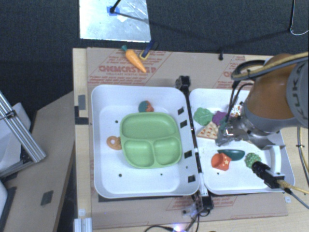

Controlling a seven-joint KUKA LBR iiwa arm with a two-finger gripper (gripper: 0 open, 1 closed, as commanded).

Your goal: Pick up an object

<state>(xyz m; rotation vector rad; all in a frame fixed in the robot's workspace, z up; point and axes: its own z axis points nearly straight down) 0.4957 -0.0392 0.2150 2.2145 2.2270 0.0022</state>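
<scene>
In the camera view the arm [275, 98] reaches in over the right bin [285, 166], and the gripper [226, 135] hangs low near that bin's middle, close above the toys. Whether it is released or clenched I cannot tell; nothing can be seen caught in it, so the pick looks not yet done.

The nearest candidates lie around it: a tan wedge [208, 130] just beside it toward the bin's left wall, a purple piece [219, 116] and a green leaf [203, 115] toward the far left corner, a dark teal piece [233, 153] and a red block [221, 161] on the near side, and a broccoli [252, 158] toward the near right.

The left bin [104, 178] carries a green tray [149, 139], a small ring [114, 142] by the left wall and a small toy [145, 106] near the far wall. A carrot [135, 60] lies on the bench beyond the bins.

Still to do, I judge: close on one toy and lift it clear.
</scene>
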